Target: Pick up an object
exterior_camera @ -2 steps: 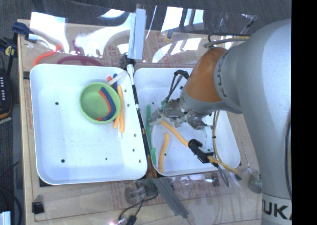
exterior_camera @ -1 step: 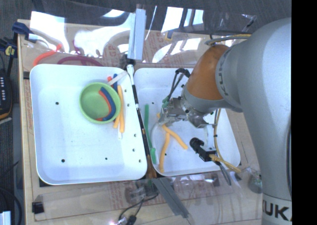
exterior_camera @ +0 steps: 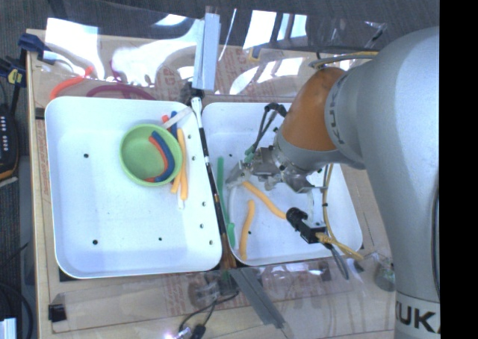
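Note:
My gripper (exterior_camera: 245, 172) reaches low into the right bin (exterior_camera: 224, 122) from the right, under the orange band of the arm. Just below it lies a curved yellow-orange strip (exterior_camera: 267, 200), and a second bent orange piece (exterior_camera: 249, 221) sits nearer the front. A thin green stick (exterior_camera: 222, 175) runs along the bin's left wall, close to the gripper's left side. A shorter green piece (exterior_camera: 230, 231) lies further forward. The wrist hides the gripper's tip, and I see nothing clearly held.
The left bin (exterior_camera: 82, 210) holds a green bowl (exterior_camera: 143, 154) with red and blue pieces inside and orange sticks (exterior_camera: 181, 173) at its right edge. A metal rail (exterior_camera: 207, 50) stands upright behind the bins. Cables lie at the bench's back left.

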Controlling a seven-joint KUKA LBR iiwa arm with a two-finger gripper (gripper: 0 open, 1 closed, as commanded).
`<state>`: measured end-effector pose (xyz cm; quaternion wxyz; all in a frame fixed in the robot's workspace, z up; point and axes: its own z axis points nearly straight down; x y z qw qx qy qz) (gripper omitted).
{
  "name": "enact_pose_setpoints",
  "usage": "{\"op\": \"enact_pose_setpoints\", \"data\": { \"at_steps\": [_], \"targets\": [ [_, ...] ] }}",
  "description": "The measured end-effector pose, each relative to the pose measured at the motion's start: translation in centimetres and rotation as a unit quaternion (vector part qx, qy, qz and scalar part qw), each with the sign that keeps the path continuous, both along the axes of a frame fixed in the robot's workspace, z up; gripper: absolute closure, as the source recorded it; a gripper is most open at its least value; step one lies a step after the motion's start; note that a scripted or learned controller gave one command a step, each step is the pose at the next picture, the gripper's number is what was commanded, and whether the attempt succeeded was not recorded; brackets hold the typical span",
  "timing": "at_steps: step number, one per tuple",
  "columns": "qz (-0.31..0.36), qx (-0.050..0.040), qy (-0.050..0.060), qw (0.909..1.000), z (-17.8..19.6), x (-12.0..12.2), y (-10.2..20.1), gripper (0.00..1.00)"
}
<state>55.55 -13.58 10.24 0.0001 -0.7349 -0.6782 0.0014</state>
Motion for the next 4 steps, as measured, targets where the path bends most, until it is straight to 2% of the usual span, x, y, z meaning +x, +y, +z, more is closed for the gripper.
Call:
{"op": "enact_pose_setpoints", "data": {
  "at_steps": [1, 2, 3, 4],
  "targets": [
    [0.004, 0.0011, -0.005, 1.0, -0.7, -1.9, -1.4, 0.0],
    [0.023, 0.001, 0.001, 0.9997, -1.0, 1.9, 0.4, 0.0],
    [0.1, 0.0007, -0.006, 0.9949, -0.7, -2.1, -2.3, 0.0],
    [0.102, 0.0029, -0.003, 0.9947, 0.4, -2.1, -2.3, 1.0]
  ]
}}
